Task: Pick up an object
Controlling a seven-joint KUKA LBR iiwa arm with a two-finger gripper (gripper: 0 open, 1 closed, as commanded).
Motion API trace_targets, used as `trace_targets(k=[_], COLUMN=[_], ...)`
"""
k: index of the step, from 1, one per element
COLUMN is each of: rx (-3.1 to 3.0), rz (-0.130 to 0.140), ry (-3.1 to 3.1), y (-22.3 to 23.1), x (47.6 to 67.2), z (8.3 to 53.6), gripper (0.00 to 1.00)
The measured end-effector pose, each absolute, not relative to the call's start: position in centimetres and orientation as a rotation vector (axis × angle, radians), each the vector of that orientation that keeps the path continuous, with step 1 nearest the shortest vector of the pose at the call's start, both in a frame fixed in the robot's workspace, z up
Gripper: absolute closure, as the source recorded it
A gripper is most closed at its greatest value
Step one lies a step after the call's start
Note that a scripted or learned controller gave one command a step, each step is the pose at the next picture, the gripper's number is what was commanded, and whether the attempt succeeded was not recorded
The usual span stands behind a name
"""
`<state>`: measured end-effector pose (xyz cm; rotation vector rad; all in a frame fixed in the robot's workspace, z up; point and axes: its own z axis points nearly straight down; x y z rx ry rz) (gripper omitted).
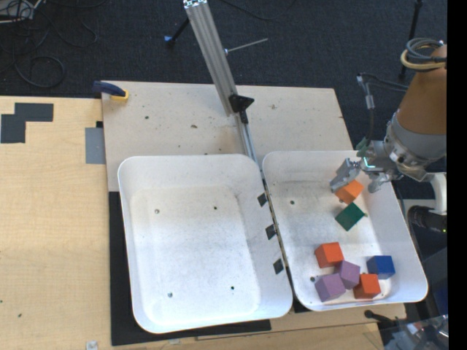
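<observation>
Overhead, the gripper (pixel 355 181) pinches a small orange block (pixel 350 191) just above the green cube (pixel 350 216) (raise it straight, slowly).

No readable text, labels, brand names, numbers or signs appear anywhere in the view. The 2 white bins (pixel 146 188), the colored blocks, the counter (pixel 175 115) and the robot arm (pixel 423 108) all carry no legible writing. A small checkered black-and-white pattern (pixel 195 1) tops the slanted metal rail, but it holds no characters.
</observation>
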<state>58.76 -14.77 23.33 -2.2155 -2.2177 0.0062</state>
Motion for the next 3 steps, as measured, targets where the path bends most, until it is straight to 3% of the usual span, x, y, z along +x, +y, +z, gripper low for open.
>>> trace_targets(k=[1, 2, 3], rx=[-2.219, -2.215, -2.23], rz=[0.002, 0.008, 0.001], ry=[-2.219, -2.216, -2.225], y=[-14.8, -14.4, -14.6], x=[58.8, 58.2, 58.9], z=[23.6, 17.3, 11.6], gripper=[0.0, 0.0, 0.0])
